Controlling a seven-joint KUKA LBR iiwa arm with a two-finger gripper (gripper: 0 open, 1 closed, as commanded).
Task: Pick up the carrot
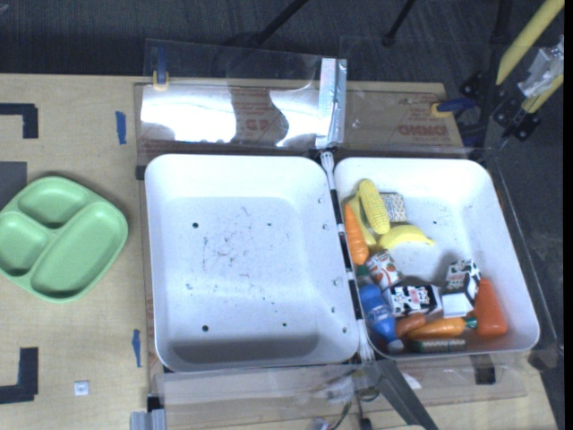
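The carrot lies pressed lengthwise against the right bin's dividing wall, crowded by the corn, so likely awkward to grasp; the gripper's opening, load and bearing from it cannot be told.

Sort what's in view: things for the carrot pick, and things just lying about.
For the job: carrot, right bin.

Lying about: corn cob, banana, blue bottle, left bin, green divided plate.
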